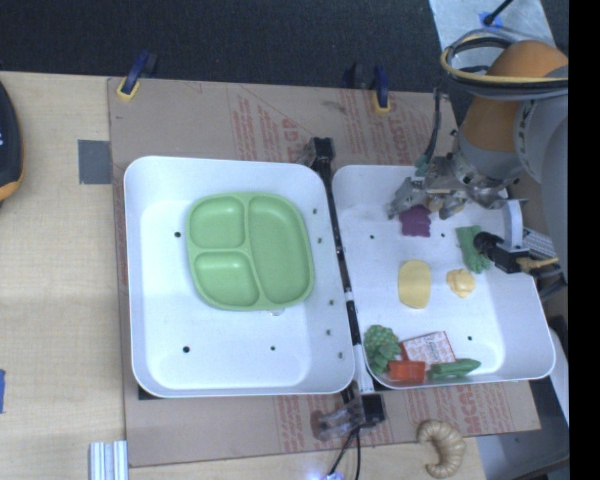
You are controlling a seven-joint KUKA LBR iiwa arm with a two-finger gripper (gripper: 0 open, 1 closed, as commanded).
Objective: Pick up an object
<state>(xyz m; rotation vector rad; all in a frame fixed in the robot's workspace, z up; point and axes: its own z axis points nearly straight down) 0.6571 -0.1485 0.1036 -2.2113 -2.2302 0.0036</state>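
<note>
While the grey arm (510,88) reaches in from the right, its pincer (427,200) hangs low over the far end of the right bin (500,353), directly above a small purple object (415,222). Whether the pincer is clenched or released cannot be told, and the purple object lies on the bin floor just under it. Nearer the middle of that bin sit a pale yellow oval piece (414,283) and a smaller yellow piece (461,283), with a green item (470,248) beside them. At the near end lie a green leafy toy (381,346), a red-and-white packet (429,348) and a green pod (453,370). The left bin (160,358) holds 1 green divided plate (250,250). On the surface (50,298), a curled tan object (443,446) lies outside the bins.
</note>
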